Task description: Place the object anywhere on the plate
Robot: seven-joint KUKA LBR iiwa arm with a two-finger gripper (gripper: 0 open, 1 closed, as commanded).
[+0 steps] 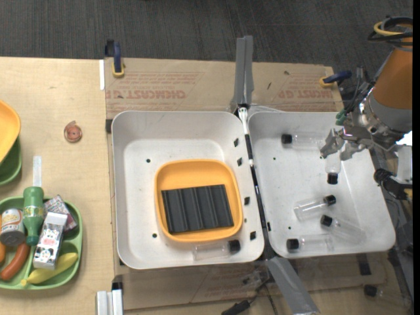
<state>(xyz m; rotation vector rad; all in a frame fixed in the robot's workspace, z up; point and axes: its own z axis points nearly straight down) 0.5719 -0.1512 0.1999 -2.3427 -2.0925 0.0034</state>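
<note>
Vials of clear plastic with black caps lie scattered in the right bin [367, 241], none of them on the plate. One vial [294, 138] lies near the bin's far left corner. A second vial [333, 174] is near the middle of the bin, just below the gripper [341, 147]. Two more vials [314, 207] [338, 226] lie close together toward the near edge, and a fifth vial [307, 244] rests along the near edge by the near left corner.

The gripper hovers over the far right part of the right bin. Its jaws stand apart and I see nothing between them.

The orange plate [197, 170] sits in the middle of the left bin [131, 176] and carries a dark ridged insert [197, 209]. Another vial [220, 249] lies at the near edge of the left bin, just beside the plate but not on it.

Both bins rest on a sheet of cardboard [170, 87]. On the bench's left side stands a green tray [69, 258] with toy food.
</note>
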